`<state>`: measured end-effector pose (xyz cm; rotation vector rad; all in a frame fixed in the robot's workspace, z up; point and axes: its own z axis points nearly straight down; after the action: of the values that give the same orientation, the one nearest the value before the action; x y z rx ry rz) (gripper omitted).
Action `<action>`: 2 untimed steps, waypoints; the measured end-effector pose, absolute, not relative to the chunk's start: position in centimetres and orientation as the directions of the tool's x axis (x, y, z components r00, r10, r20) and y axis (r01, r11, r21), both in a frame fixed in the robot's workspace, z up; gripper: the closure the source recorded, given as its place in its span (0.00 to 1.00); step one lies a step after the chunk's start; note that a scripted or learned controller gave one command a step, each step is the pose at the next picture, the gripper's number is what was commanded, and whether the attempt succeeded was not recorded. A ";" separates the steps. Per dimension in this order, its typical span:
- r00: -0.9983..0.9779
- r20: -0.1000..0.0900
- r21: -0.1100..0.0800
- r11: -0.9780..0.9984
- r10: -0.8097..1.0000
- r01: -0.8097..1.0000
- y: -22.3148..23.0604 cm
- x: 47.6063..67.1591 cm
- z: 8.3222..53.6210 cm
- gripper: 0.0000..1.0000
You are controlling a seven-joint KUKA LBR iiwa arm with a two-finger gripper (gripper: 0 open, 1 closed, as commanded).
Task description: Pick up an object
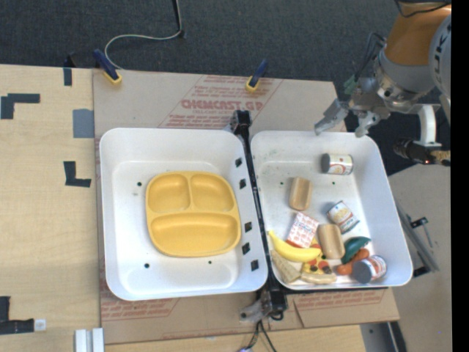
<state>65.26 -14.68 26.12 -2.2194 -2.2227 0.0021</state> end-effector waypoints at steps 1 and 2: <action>-0.002 0.001 -0.005 0.002 1.000 1.000 -13.2 66.7 10.6 0.00; -0.001 -0.002 0.002 0.001 1.000 1.000 -11.7 63.3 8.6 0.00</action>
<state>63.34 -11.68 8.61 -2.2226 -2.2243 -0.0001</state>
